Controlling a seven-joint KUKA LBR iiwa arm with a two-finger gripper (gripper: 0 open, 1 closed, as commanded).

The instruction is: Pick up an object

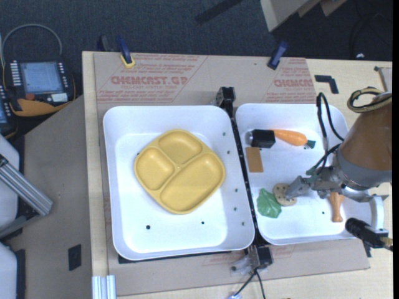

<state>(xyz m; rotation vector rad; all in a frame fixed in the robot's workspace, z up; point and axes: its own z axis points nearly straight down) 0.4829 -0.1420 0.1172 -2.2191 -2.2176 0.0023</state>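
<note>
Camera view: carrot (290, 137) beside black block (262, 138).

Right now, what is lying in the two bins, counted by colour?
Yellow: 1, the divided plate
Orange: 2, a carrot and a stick
Black: 1, a block
Brown: 1, a card
Green: 1, a leafy piece
Tan: 1, a holed disc
Total: 7

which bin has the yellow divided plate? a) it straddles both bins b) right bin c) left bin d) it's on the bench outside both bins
c: the yellow plate lies flat inside the left bin, while the right bin holds the carrot, a green piece and other small things.
</note>
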